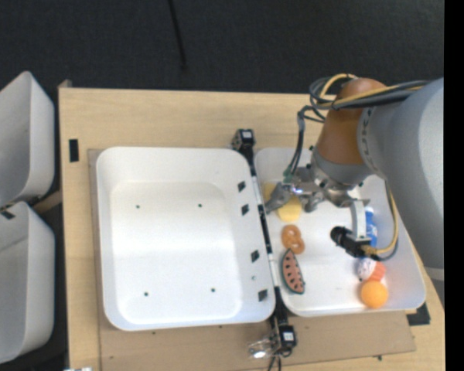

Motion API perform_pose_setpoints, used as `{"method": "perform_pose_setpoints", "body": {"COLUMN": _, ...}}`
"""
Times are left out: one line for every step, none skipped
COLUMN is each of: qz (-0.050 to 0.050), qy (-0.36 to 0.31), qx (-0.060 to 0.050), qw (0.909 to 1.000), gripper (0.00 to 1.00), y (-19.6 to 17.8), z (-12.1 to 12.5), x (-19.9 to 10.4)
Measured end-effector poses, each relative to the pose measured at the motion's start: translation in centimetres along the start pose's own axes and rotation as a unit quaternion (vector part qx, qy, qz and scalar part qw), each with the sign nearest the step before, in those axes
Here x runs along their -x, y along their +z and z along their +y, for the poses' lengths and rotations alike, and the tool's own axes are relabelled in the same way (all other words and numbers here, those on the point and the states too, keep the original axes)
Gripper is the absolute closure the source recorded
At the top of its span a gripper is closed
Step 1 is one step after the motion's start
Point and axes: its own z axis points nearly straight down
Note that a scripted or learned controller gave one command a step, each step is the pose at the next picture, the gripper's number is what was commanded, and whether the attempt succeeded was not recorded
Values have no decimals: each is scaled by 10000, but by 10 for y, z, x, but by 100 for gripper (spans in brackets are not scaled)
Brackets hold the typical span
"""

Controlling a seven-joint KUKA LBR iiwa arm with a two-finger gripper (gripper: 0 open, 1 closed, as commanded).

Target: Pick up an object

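Lighting: even, diffuse, from overhead. Left bin very bright, near overexposed at its floor; soft grey shading along its inner walls. Top of the frame dark, detail lost. Faint shadows under the arm at right. Focus: soft throughout, small items in the right bin slightly blurred. No strong glare.
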Motion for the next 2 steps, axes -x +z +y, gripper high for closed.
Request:
{"method": "perform_pose_setpoints", "body": {"qz": -16, "qy": 30, "qx": 38, "qw": 10000, "gripper": 0, "y": -8, "z": -4, "x": 0}}
{"method": "perform_pose_setpoints", "body": {"qz": -18, "qy": 15, "qx": 56, "qw": 10000, "gripper": 0, "y": -8, "z": 13, "x": 3}}
